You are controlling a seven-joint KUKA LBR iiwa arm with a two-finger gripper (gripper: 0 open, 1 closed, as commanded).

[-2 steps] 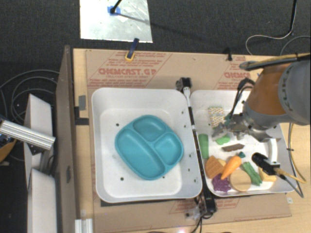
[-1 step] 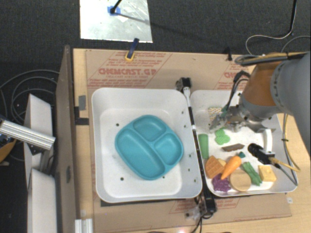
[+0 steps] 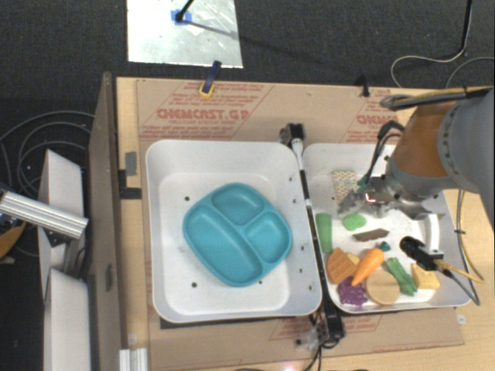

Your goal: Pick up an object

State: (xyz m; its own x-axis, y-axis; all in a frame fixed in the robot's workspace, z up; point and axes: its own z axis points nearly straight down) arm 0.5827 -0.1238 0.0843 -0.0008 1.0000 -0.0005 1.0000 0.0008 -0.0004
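My gripper (image 3: pixel 360 199) hangs low over the upper middle of the right bin (image 3: pixel 317 158), just above a small green piece (image 3: pixel 354 222). A flat brown piece (image 3: pixel 373 235) lies beside that green piece. Toward the bin's front lie an orange carrot (image 3: pixel 370 263), a brown waffle-like piece (image 3: pixel 339 266), purple grapes (image 3: pixel 352 292), a round tan disc (image 3: pixel 382 288), a green bean (image 3: pixel 399 275) and a yellow block (image 3: pixel 425 278). A green cylinder (image 3: pixel 323 230) lies along the bin's left wall. I see nothing held.
The left bin (image 3: pixel 166 207) holds a teal divided plate (image 3: pixel 237 233). A speckled pale piece (image 3: pixel 344 181) lies left of the gripper. The grey arm (image 3: pixel 433 149) covers the right bin's far right part.
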